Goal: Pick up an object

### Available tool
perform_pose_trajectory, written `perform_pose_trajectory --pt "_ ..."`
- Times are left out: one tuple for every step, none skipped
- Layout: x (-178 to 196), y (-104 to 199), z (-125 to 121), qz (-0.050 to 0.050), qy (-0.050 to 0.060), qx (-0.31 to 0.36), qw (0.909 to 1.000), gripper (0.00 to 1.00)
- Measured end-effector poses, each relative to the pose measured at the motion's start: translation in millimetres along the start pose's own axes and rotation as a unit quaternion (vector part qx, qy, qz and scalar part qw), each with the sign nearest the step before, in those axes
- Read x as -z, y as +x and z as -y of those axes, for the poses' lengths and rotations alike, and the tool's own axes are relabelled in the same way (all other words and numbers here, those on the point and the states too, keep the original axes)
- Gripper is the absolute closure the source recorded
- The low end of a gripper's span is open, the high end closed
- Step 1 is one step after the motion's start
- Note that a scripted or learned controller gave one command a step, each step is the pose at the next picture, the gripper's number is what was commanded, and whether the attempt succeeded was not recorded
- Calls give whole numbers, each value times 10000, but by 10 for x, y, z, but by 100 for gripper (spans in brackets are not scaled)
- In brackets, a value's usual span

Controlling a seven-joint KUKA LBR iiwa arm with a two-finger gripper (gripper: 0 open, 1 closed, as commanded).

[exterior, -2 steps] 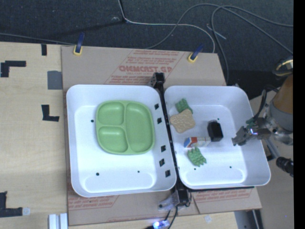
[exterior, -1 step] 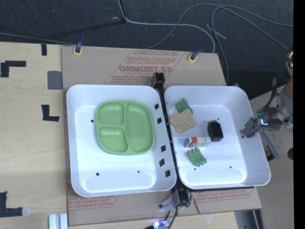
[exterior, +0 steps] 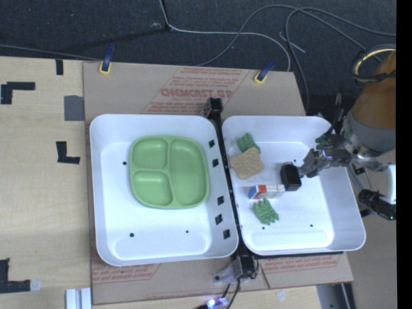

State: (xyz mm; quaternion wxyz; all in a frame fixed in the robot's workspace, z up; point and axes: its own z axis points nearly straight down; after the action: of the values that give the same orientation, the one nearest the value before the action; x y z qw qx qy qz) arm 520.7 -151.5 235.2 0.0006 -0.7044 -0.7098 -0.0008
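Objects for picking all lie in the right bin (exterior: 322,237): a small red, white and blue box (exterior: 266,190) near the middle, a tan sponge-like block (exterior: 246,165) up and to its left, a green piece (exterior: 246,142) just above that block and touching it, and a second green piece (exterior: 265,211) just below the box. The box is the nearest candidate, I judge: it lies just left of the pincer (exterior: 290,176), its long axis running roughly left to right, so its right end points at the black tip. The arm comes in from the right, and its grey wrist hangs over the bin's right side. How wide the pincer stands I cannot tell, since its tip reads as one dark block, and nothing shows between any fingers. Whether the tip touches the box's right end or stands just clear is also too close to call. The left bin (exterior: 103,237) carries a green divided plate (exterior: 170,172), well apart from the pincer. The upper arm is cut off at the frame's right.
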Motion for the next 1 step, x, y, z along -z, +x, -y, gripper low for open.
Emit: perform_pose_trajectory --pt "-119 535 -231 3 9 -6 10000 100"
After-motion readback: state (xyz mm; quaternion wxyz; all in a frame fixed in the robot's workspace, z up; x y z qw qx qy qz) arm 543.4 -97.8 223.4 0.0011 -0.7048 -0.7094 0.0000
